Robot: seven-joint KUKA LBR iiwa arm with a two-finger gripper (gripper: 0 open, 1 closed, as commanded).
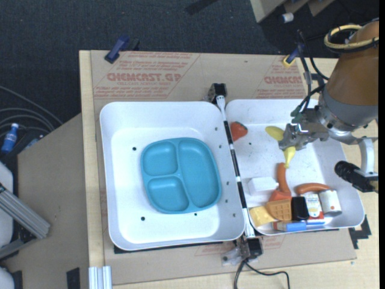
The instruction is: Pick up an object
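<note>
My gripper (pixel 294 138) hangs low in the right bin (pixel 255 112), directly over a yellow banana-shaped toy (pixel 275 132) whose ends stick out to its left and below it. The gripper's body hides the toy's middle. A small orange-red piece (pixel 239 130) lies to the left near the bin's divider. Below the gripper sits an orange carrot-like piece (pixel 281 177).
The right bin's front holds a cluster: a white block (pixel 261 185), a waffle-like cracker (pixel 278 209), a yellow wedge (pixel 258 216), a black item (pixel 299 208), a red sausage (pixel 313 188), a white can (pixel 330 202) and a blue pen (pixel 298 226). A blue divided plate (pixel 180 174) lies in the left bin (pixel 114 161).
</note>
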